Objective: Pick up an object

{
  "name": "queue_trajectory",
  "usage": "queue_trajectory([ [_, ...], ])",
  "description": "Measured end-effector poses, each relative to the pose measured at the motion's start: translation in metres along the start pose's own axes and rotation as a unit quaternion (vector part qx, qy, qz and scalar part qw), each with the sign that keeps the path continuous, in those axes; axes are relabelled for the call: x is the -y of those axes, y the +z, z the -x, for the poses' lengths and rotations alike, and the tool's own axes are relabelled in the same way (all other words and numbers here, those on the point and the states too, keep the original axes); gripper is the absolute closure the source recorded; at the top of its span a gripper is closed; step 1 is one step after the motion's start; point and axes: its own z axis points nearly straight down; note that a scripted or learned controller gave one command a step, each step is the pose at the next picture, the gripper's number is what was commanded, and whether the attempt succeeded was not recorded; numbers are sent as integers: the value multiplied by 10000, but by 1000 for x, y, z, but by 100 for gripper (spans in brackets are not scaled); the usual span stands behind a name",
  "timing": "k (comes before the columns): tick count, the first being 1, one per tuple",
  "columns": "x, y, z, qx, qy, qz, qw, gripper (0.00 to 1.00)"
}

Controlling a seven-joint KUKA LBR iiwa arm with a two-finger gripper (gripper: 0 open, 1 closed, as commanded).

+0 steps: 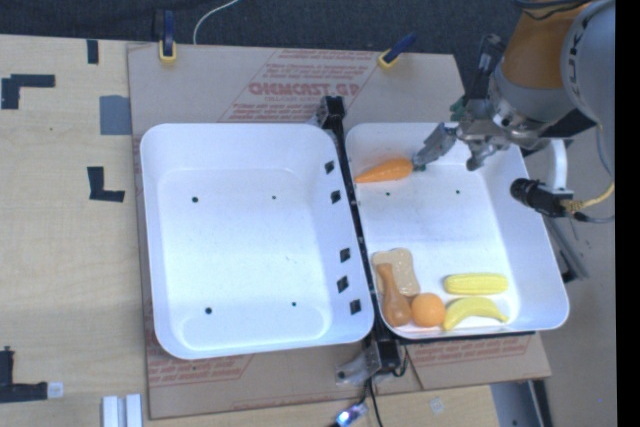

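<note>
My gripper (452,155) hovers over the back of the right bin (520,245), open, with nothing between its fingers. An orange carrot (383,172) lies in that bin's back left corner, and the tip of the left finger (428,151) sits just to its right. At the bin's front lie a tan bread-like piece (396,277), an orange ball (428,311), a yellow corn cob (475,284) and a yellow banana (476,313).
The left bin (160,215) stands beside the right one, with a black divider strip (343,215) between them. Both rest on a cardboard sheet (290,85) held by clamps at the back. A cable (560,203) hangs from the arm at the right.
</note>
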Motion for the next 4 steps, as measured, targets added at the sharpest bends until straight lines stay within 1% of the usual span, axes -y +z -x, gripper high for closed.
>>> queue_trajectory([
  [1,9,-167,-4,19,-7,92,10000,0],
  [2,10,-165,-5,11,-6,7,10000,100],
  [3,21,-249,-92,-8,-47,52,10000,100],
  [4,43,-342,-148,-7,-35,62,10000,100],
])
